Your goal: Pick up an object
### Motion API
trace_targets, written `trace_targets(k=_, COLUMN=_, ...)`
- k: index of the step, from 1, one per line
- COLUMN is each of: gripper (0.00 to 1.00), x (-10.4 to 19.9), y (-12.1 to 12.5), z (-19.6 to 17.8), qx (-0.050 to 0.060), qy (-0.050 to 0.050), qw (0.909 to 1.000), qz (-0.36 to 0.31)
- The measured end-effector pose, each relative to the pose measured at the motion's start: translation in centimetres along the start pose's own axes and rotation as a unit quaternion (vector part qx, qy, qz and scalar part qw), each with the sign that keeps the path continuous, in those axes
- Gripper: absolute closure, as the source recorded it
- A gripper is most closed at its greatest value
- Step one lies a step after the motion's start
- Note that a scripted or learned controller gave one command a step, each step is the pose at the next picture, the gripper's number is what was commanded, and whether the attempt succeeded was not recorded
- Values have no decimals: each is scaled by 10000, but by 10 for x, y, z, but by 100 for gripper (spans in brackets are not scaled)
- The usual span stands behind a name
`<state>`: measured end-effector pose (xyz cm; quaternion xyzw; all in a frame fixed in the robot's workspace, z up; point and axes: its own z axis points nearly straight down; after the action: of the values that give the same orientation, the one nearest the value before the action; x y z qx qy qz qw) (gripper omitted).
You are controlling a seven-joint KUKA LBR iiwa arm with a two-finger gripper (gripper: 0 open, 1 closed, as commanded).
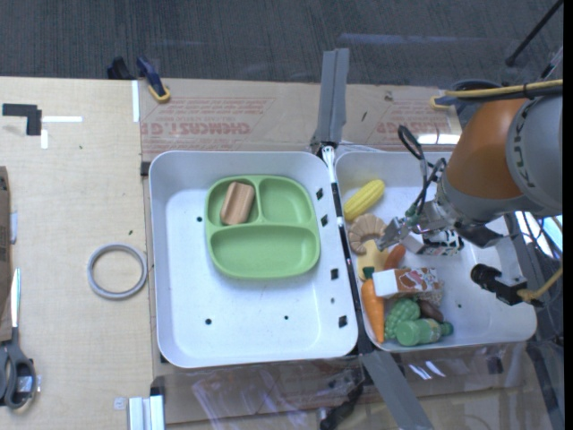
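In the right bin (474, 316) my gripper (397, 235) hangs low over the pile of toy food. It is just right of a tan ridged piece (366, 232) and above a small orange piece (392, 257). A yellow corn-like item (363, 198) lies further back. Toward the front are a white box with a red label (407, 281), an orange carrot (372, 308) and a green knobbly toy (414, 326). I see nothing clearly between the jaws.
The left bin (255, 325) holds a green divided plate (269, 249) with a brown roll (237, 202) in its back-left section. On the bench at left lie a grey tape ring (117, 270) and scissors (16, 374). A grey divider bar (332, 97) stands behind the bins.
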<state>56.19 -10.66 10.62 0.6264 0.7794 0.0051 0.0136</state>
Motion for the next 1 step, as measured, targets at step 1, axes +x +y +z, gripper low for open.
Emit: trace_targets(k=1, gripper=0, x=-1, y=2, z=0, qx=-4, qy=16, qw=9999, qz=125)
